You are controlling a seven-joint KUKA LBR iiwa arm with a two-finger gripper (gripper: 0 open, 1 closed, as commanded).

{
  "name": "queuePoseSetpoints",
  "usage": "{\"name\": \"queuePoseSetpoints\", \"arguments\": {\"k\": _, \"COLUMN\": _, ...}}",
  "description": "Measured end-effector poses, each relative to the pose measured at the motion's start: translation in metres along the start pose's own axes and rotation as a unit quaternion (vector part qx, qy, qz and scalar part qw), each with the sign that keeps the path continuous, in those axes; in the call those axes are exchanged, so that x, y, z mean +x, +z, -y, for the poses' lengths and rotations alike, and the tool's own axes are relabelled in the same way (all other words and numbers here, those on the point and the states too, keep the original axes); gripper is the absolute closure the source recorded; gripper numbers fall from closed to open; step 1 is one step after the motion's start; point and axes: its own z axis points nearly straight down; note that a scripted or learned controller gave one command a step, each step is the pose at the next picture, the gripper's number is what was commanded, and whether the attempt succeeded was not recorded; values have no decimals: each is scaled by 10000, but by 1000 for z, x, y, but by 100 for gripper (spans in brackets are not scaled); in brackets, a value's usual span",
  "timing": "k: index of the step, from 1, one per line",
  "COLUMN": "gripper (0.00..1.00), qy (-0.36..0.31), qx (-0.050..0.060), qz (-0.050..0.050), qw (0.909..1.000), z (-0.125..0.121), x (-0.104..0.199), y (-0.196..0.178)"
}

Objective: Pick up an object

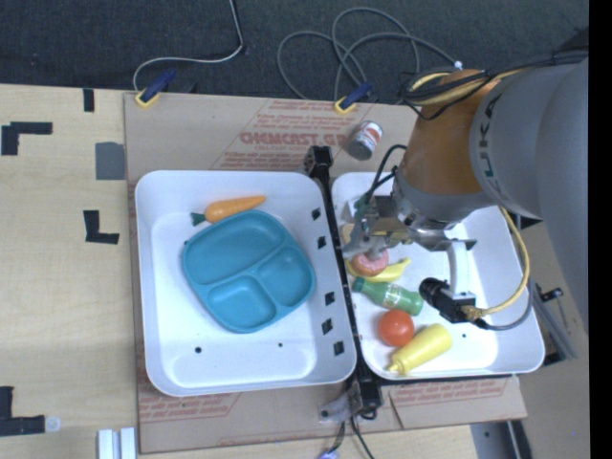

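I see the gripper (pixel 368 235) low in the right bin (pixel 512 347), over a pink object (pixel 371 259); I cannot tell its state. Banana (pixel 380 271), green bottle (pixel 392 297), tomato (pixel 396 327) and yellow bottle (pixel 421 347) lie toward 6 o'clock. Cardboard (pixel 277 140) at 11 o'clock reads "CHEMCAST".

One fixed camera hangs above the bench, looking down at a slant on both white bins (pixel 153 256), with the arm (pixel 497 151) entering from the right.
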Motion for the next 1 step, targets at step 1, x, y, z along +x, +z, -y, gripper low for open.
{"name": "queuePoseSetpoints", "arguments": {"k": 1, "gripper": 100, "qy": -6, "qx": 8, "qz": -2, "qw": 10000, "z": 4, "x": 35, "y": 12}}
